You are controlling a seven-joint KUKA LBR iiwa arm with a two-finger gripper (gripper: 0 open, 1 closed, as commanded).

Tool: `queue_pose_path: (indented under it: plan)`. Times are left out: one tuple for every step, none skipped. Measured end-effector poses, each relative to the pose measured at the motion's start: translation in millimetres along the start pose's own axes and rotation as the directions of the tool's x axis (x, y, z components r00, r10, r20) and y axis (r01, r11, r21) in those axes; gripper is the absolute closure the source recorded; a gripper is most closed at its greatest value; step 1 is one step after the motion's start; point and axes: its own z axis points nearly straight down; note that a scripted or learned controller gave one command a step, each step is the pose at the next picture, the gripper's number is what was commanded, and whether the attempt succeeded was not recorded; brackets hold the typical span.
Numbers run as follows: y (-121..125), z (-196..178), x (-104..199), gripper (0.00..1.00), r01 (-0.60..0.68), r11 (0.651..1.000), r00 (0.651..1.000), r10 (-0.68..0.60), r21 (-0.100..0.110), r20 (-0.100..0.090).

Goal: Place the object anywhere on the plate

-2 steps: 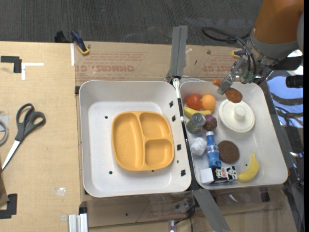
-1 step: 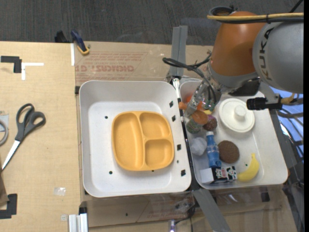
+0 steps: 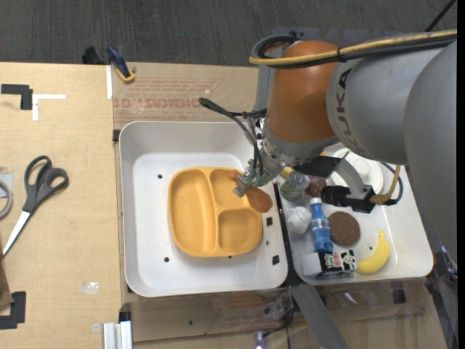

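**Gripper over the plate's right rim, brown object at its tip**

From the overhead camera, my gripper [image 3: 245, 184] hangs over the left bin [image 3: 138, 195], at the right edge of the yellow plate [image 3: 196, 213]. I cannot tell how my fingers stand; they are too small and cluttered to read. The brown object [image 3: 259, 198] sits just right of the gripper's tip, at the plate's right rim beside its far-right compartment. Its long axis runs on a slant, from far-left down to near-right, the rounder end pointing near-right. I cannot tell whether it rests on the rim or is held. In the right bin [image 3: 414, 267] lie a banana [image 3: 375, 254], a blue bottle [image 3: 319, 226] and a brown disc [image 3: 344, 227]. Scissors [image 3: 35, 191] lie on the bench at far left.
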Motion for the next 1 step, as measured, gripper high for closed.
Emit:
queue_pose_path:
  plan:
    - [-0.1, 0.0, -0.1, 0.00, 0.000, 1.000, 1.000, 0.000, 0.000, 0.000]
